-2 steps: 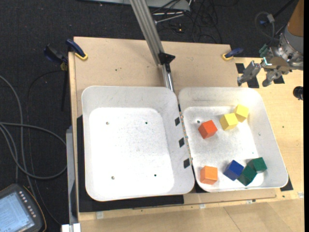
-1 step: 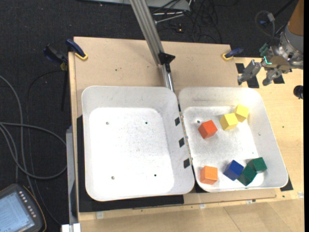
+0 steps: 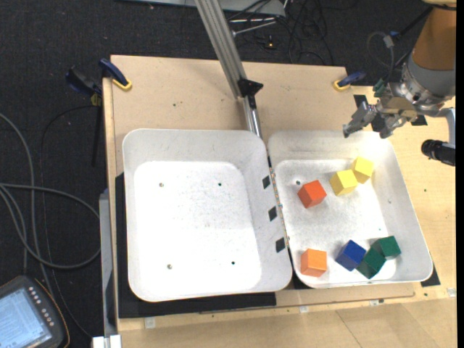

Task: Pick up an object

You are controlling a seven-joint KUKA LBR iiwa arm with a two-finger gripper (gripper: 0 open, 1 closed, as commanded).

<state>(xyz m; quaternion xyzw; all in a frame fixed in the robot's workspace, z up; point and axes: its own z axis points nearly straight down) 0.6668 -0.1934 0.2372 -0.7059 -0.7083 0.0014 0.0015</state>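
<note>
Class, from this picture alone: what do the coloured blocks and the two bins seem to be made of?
Coloured blocks: likely painted wood or foam, judging by flat matte faces with no glare. Bins: probably moulded plastic, white, smooth, with rounded corners and raised rims; the speckling looks like wear.

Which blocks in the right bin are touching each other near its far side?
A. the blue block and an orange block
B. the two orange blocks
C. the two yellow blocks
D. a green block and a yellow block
C: the two yellow blocks sit corner to corner near the far side of the right bin, while the two orange blocks lie well apart.
</note>
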